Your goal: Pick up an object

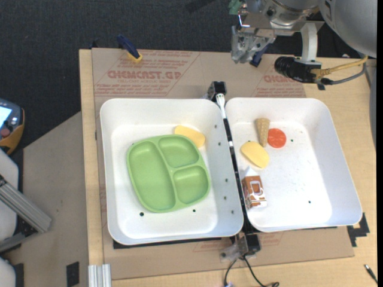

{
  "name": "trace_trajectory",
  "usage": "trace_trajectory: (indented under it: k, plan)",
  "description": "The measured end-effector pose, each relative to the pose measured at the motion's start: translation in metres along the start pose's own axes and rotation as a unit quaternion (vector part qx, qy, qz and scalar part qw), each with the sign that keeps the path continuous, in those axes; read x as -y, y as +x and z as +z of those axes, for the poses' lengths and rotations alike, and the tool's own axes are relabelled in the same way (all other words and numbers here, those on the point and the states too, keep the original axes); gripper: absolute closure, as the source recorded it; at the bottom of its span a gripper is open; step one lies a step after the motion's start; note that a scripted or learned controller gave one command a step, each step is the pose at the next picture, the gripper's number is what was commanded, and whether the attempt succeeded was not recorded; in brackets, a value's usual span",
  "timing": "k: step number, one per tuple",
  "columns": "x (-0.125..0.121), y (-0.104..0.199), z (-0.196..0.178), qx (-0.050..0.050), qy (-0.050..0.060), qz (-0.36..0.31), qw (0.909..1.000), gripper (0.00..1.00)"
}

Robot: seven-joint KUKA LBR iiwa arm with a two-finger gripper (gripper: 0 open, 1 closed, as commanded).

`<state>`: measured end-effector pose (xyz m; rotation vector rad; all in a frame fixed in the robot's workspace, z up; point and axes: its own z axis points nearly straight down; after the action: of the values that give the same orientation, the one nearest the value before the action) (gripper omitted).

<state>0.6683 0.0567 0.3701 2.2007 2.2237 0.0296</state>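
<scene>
1. Up top we see the claw (pixel 246 48) hanging over the cardboard behind the bins; we cannot tell its state.
2. Right bin (pixel 335 160): cone (pixel 263 130), orange disc (pixel 276 138), yellow piece (pixel 255 154), brown packet (pixel 254 191).
3. Left bin (pixel 114 160): green tray (pixel 167 172), yellow item (pixel 190 136) touching it.

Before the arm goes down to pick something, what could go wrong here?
1. The ice cream cone, orange disc and yellow piece lie close together in the right bin, so the gripper may push a neighbour.
2. The brown packet sits by the divider wall; a finger might hit the rim.
</scene>
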Motion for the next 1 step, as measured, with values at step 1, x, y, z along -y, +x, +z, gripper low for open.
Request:
trace_trajectory:
  k: [1]
  plan:
    - [-0.0014,0.0580,-0.1195,0.001,0.002,0.002,1.0000,1.00]
